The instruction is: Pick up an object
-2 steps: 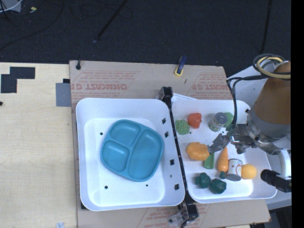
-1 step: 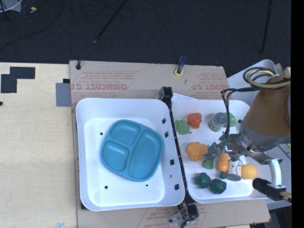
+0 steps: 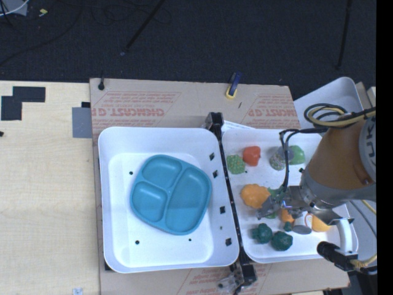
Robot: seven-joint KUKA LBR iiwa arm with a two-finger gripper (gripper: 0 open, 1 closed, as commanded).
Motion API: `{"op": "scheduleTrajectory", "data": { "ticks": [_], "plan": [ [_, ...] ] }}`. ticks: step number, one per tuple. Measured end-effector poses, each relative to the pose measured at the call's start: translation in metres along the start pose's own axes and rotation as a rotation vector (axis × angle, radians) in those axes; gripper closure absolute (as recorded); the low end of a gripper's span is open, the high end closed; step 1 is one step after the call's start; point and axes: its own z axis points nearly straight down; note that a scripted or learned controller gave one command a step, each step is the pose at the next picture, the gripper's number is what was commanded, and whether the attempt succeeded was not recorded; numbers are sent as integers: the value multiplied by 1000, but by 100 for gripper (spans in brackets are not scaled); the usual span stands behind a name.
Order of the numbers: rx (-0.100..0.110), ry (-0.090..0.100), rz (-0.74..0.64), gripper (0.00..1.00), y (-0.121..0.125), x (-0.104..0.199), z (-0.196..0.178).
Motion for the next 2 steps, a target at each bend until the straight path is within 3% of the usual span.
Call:
{"op": "scheduleTrajectory", "data": {
  "ticks": [1,2],
  "plan": [
    [-1,0,-1,0,-1,2,54],
    [-2,0,7,100,-1,0,41]
  ]
}}
